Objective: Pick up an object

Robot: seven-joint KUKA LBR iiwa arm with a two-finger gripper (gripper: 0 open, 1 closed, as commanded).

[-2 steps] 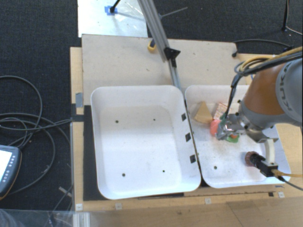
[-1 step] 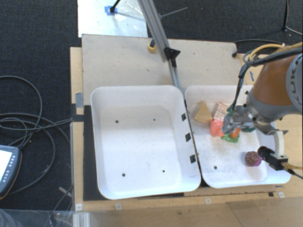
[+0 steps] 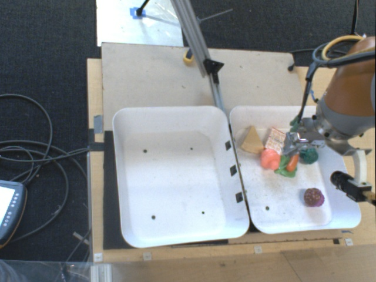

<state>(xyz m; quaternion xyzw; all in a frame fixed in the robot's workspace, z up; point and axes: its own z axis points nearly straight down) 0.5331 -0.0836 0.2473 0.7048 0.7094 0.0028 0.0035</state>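
My gripper (image 3: 292,147) reaches into the right bin (image 3: 276,213) from the right and hangs low over a cluster of small objects. Right under its metal fingertips lie a carrot-like orange and green piece (image 3: 289,166) and a round orange object (image 3: 269,159). A dark green object (image 3: 308,155) sits just to the right of the fingers. A pink and white box (image 3: 275,138) and a tan wedge (image 3: 252,140) lie to the left. A purple ball (image 3: 314,197) rests alone nearer the front.
The left bin (image 3: 170,175) sits beside the right one, with a divider edge between them. A grey tripod pole (image 3: 194,31) slants down from the top to the bins' back edge. Cables and a tablet lie on the floor at left.
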